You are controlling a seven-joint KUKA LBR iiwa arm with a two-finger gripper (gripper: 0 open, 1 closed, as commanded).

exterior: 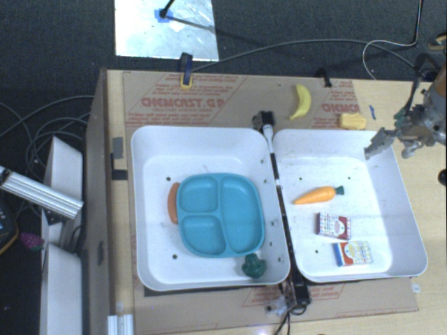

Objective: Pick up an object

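Note:
My gripper (392, 146) hangs over the far right corner of the right bin (409, 213), fingers spread apart and nothing between them. In that bin lie an orange carrot (318, 195) with a green top, a red and white box (332, 225) and a smaller box (352, 252) with blue and red edges. The carrot is well to the left of the gripper and nearer the camera. The left bin (150, 160) holds a blue divided plate (221, 213), an orange piece (172, 202) at its left edge and a dark green piece (253, 265) at its front corner.
A yellow banana (302, 101) and a yellow block (353, 121) lie on the board behind the right bin. A black divider strip (276, 180) runs between the bins. Cables cross the floor at the back and left.

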